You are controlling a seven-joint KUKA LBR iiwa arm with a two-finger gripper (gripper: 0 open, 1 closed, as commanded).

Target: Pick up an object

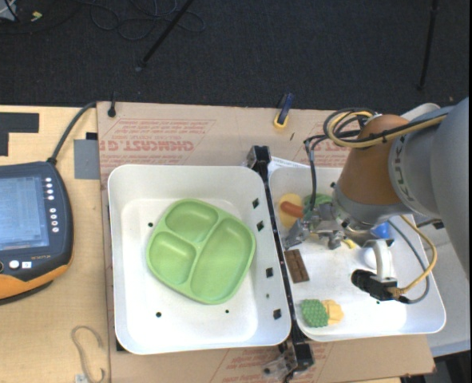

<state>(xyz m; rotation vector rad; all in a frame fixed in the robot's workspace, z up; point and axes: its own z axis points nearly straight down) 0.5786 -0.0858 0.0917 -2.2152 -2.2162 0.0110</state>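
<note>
My gripper point(319, 234) hangs low over the upper middle of the right bin point(427, 317). Just up and left of it lies a small orange and yellow object point(291, 207), and a green object point(322, 201) peeks out by the wrist. A brown rectangular block point(297, 266) lies below the gripper near the bin's left wall. A green and yellow toy point(321, 313) rests near the front of the bin. A blue object point(381, 230) shows to the right, partly hidden by the arm. Nothing is seen held in the gripper.
The left bin point(132, 214) holds a light green divided plate point(201, 250). A black divider rail point(271, 238) separates the two bins. A tablet-like pendant point(20, 222) sits on the bench at far left.
</note>
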